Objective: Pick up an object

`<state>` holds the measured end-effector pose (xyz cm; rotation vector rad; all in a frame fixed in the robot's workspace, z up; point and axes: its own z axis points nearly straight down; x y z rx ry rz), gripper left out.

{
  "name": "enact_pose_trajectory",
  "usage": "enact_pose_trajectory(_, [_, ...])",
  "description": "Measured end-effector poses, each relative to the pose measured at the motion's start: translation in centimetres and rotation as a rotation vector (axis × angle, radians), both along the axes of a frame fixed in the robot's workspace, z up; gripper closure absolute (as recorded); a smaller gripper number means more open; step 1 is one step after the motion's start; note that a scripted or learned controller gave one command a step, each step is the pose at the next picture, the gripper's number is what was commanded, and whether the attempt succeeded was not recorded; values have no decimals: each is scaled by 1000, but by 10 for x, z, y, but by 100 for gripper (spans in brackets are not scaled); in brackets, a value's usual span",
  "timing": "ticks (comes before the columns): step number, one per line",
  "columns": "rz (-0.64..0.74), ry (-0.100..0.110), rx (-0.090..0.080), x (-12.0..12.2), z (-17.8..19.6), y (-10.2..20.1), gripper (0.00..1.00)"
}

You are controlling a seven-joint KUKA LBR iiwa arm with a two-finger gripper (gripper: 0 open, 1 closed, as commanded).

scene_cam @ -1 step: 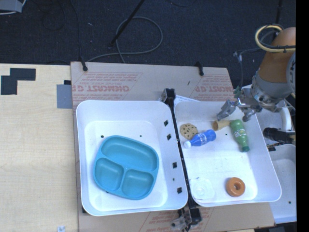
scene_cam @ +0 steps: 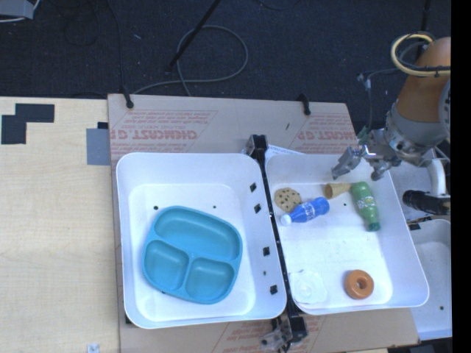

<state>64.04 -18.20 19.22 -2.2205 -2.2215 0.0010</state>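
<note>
Here the pincer point(scene_cam: 360, 165) hangs with its metal fingers spread apart, clamping nothing, over the right bin's point(scene_cam: 412, 274) far edge. Just beneath lie a green plastic bottle point(scene_cam: 365, 204) and a tan cone point(scene_cam: 337, 190); toward the near edge sits a ring-shaped doughnut point(scene_cam: 359, 284).

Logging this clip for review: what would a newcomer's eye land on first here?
The bright blue three-compartment plastic tray lying in the left white bin stands out most. In the right white bin, an orange ring-shaped doughnut toy sits near the front, and the gripper hovers over the far edge, above a green plastic bottle.
</note>
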Motion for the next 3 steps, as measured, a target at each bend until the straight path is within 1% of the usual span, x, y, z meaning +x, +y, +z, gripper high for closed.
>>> enact_pose_trajectory(1, [1,7,2,-2,-65,1,0])
enact_pose_trajectory(2, [3,3,6,-1,-107,4,0])
enact_pose_trajectory(3, [4,4,2,-2,-95,3,100])
